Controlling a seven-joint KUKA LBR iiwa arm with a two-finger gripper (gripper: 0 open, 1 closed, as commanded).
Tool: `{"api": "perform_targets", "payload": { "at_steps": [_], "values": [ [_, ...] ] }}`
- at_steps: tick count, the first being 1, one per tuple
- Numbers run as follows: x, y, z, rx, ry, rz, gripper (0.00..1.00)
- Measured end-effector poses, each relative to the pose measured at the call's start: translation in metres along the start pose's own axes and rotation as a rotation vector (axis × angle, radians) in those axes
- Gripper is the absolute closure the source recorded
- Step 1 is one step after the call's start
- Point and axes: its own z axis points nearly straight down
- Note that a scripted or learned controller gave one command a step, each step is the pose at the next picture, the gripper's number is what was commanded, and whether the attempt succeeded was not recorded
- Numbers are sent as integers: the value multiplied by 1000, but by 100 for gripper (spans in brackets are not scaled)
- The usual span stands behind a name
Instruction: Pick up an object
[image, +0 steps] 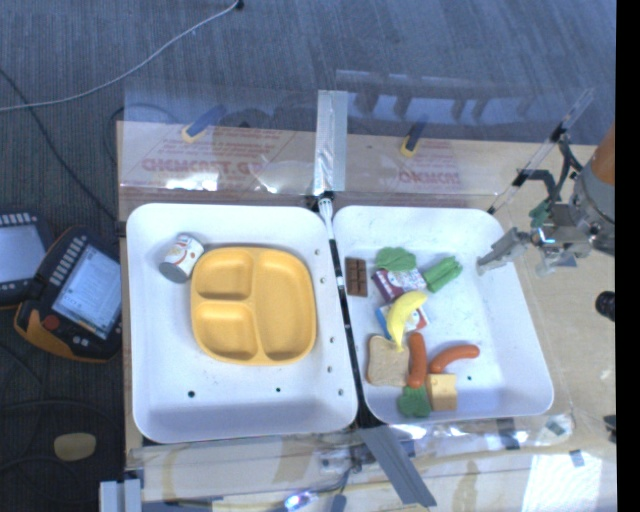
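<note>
The right bin (520, 330) holds several toy foods. Among them are a yellow banana (403, 312), a green leafy piece (395, 258), a green vegetable (441, 272) and a brown chocolate bar (355, 276). Nearer the front lie a bread slice (381, 361), two red sausages (416, 358) (455, 354), a cheese cube (444, 391) and broccoli (414, 403). My gripper (514, 266) hangs over the bin's right rim, above and to the right of the foods. It is open with nothing between its fingers.
In the left bin (160, 380) a yellow divided plate (251, 303) lies next to a small tipped can (180, 256). A handheld control pendant (75, 295) and cables lie on the floor to the left. A taped divider (331, 140) runs behind the bins.
</note>
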Motion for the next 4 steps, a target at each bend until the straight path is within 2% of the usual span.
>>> {"api": "perform_targets", "payload": {
  "at_steps": [1, 2, 3, 4],
  "values": [
    [41, 38, 166, 4, 0, 154, 0],
    [37, -15, 173, -12, -1, 202, 0],
    [84, -31, 184, -37, -9, 78, 0],
    [87, -44, 184, -41, -8, 1, 0]
  ]
}}
